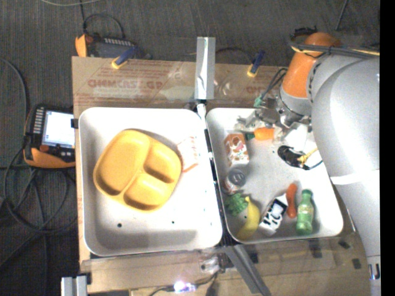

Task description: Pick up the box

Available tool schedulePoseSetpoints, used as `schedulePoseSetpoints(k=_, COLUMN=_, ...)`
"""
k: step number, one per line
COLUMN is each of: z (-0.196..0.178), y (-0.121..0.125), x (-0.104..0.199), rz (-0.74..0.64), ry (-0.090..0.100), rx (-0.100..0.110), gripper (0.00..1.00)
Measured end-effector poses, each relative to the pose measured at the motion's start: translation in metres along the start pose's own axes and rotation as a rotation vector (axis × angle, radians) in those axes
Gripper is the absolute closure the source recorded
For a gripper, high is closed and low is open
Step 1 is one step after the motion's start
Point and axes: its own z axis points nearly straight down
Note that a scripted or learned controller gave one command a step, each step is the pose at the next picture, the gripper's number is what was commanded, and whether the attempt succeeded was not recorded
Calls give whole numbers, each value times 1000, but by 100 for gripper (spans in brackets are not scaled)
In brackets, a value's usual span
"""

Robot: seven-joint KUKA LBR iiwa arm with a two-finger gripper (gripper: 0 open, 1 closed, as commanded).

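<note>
An orange and white carton box (236,148) stands in the right bin (321,230), near its left wall at the back. My gripper (264,119) hangs over the back of that bin, to the right of the carton and apart from it. A small orange piece (264,134) lies just below the gripper. A flat white and red packet (190,152) leans at the right side of the left bin (92,227). A small black and white box (272,215) lies at the front of the right bin.
A yellow divided plate (139,168) fills the middle of the left bin. The right bin also holds a can (235,179), a green broccoli (233,203), a banana (249,219), an orange carrot (291,201) and a green bottle (305,211). The arm covers the bin's right side.
</note>
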Motion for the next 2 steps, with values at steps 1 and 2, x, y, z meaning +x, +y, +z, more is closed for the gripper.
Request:
schedulePoseSetpoints(k=1, z=-1, y=-77, x=2, rz=189, ry=-1, rx=-4, gripper=0)
schedulePoseSetpoints(k=2, z=1, y=-7, x=-35, rz=-8, ry=-2, rx=5, gripper=0)
